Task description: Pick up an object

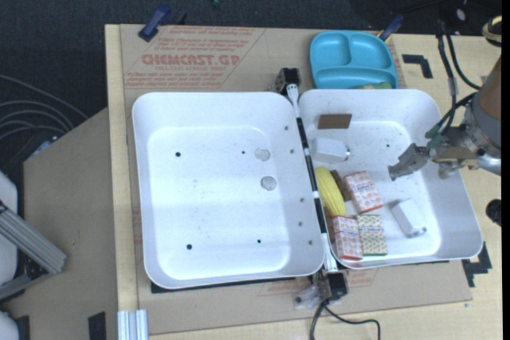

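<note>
1. Camera view first: all the loot sits in the right bin (414, 109), bunched along its left wall by the divider. The left bin (151, 171) holds no objects, so every pick target is on the arm's side, which I'd guess is deliberate.
2. Yellow corn-like piece (328, 191) lies lengthwise right against that left wall. Just beside it is a red-and-white carton (362, 192), and two more small cartons (358, 236) sit touching each other at the near edge. Tight cluster, hardly any finger room between them.
3. Brown block (335, 121) and a white block (331, 148) sit toward the far-left corner, a bit apart from each other.
4. Grey-white piece (406, 219) lies alone toward the near-right corner with open floor around it. Easiest grab, I reckon.
5. Gripper (402, 165) hangs over the bin's bare middle with nothing between its fingers; honestly can't tell how wide they're spread.
6. Blue tray (351, 52) sits outside, past the far edge, out of the way.
</note>
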`<state>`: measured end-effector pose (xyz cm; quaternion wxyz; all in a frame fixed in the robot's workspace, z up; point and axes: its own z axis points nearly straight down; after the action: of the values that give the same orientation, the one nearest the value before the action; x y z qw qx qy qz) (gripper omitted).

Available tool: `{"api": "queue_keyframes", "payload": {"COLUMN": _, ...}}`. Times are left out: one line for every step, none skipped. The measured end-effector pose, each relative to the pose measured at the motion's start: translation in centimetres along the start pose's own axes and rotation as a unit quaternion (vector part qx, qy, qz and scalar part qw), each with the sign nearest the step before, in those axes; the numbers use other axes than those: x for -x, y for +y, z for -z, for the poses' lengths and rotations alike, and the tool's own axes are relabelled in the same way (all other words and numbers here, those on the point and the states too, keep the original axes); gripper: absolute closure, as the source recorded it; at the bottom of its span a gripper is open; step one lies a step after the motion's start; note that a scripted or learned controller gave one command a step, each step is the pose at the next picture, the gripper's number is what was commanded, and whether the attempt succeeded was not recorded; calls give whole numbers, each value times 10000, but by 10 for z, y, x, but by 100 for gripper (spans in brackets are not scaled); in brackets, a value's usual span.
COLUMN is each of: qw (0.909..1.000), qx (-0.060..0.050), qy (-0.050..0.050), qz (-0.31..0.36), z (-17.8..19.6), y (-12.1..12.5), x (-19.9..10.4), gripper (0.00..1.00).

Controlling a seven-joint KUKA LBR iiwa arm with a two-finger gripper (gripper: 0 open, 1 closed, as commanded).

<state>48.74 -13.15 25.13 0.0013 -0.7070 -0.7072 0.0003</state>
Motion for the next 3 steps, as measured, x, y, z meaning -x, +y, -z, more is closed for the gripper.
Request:
{"api": "queue_keyframes", "payload": {"qw": 10000, "qx": 18, "qy": -17, "qz": -14, "z": -167, "y": -4, "x": -33, "gripper": 0}}
{"api": "queue_keyframes", "payload": {"qw": 10000, "qx": 17, "qy": -8, "qz": 1, "z": -166, "y": 113, "x": -26, "gripper": 0}}
{"api": "queue_keyframes", "payload": {"qw": 10000, "qx": 24, "qy": -8, "qz": -1, "z": -156, "y": 113, "x": -26, "gripper": 100}}
